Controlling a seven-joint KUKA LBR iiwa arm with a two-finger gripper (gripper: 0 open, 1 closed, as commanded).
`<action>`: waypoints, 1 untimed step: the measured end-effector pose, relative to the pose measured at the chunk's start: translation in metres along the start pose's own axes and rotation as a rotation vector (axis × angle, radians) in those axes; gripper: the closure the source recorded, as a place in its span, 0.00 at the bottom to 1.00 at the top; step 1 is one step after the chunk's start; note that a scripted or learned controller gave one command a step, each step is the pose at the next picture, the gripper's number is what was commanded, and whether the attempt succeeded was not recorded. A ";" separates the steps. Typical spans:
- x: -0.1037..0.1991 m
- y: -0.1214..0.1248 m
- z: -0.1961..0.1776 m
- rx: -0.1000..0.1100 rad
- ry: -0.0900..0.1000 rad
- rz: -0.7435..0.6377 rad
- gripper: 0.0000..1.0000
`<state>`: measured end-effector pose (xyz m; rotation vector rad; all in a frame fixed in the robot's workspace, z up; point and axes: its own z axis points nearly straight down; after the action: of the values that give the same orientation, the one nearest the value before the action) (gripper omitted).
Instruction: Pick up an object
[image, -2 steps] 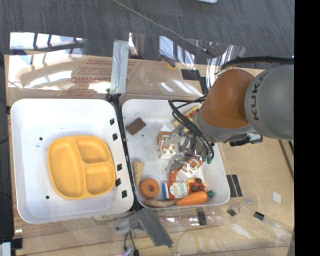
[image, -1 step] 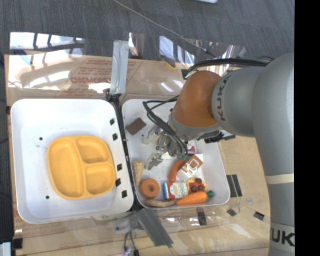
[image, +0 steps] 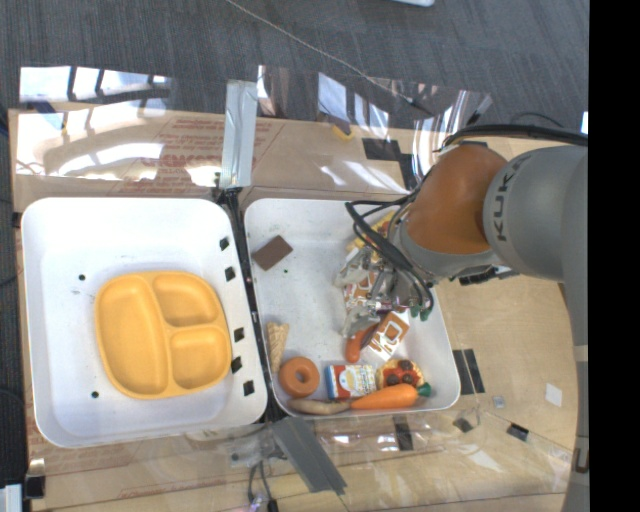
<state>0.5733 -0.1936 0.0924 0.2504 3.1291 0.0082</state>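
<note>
The pincer (image: 385, 290) is lowered into the right bin (image: 300, 215), over crowded toy food; whether it is spread or pressed together cannot be told. A sausage (image: 358, 343) lies just below it, a carrot (image: 385, 398) and donut (image: 298, 377) nearby. A neighbouring piece could be nudged, and nothing caught.

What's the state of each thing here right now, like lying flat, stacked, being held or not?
Yellow divided plate: lying flat in the left bin, nothing on it.
Brown square: flat, alone, right bin.
Donut: flat, near the front wall.
Carrot: lying on its side along the front wall.
Tool: down among the toys; whether it holds anything can't be seen.
</note>
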 end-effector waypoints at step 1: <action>0.010 0.019 0.001 0.003 0.003 0.119 0.00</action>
<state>0.5669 -0.1733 0.0911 0.4359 3.1123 0.0034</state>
